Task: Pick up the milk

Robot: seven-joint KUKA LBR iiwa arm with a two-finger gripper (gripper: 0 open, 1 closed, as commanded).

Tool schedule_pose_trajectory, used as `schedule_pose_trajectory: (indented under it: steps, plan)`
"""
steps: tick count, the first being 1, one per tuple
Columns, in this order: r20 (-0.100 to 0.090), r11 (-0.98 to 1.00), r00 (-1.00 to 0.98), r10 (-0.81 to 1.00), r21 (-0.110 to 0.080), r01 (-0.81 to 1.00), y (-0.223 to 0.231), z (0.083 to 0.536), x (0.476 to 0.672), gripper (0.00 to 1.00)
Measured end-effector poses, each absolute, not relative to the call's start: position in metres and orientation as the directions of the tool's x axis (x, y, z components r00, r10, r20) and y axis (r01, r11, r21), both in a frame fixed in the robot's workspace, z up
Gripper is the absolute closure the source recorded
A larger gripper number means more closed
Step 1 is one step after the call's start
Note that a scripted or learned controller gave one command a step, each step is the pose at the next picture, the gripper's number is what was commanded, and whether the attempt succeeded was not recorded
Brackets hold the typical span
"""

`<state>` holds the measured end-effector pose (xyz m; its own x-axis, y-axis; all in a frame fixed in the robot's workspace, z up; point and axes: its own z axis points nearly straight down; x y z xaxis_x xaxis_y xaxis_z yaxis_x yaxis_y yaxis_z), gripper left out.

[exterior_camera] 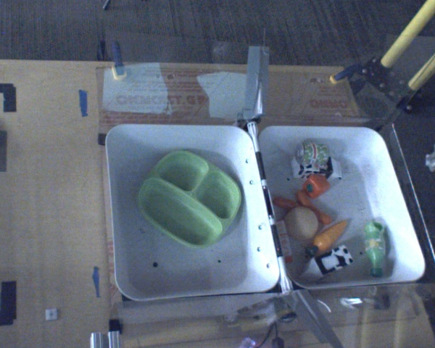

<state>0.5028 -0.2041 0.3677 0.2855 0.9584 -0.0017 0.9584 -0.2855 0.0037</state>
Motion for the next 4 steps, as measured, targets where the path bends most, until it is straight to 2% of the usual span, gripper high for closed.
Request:
schedule_pose_trajectory:
  steps: [1,2,3,4]
  plan:
    - [-0.001,-0.491,0.491,0.871,0.003,0.871,-0.206,0.403,0.536,1.00]
    - [-0.001,-0.576,0.576,0.817,0.002,0.817,-0.215,0.335,0.622,1.00]
    - [0.000,-0.570,0.570,0.822,0.002,0.822,-0.175,0.375,0.661,1.00]
    - [-0.001,-0.611,0.611,0.792,-0.002,0.792,-0.205,0.345,0.642,1.00]
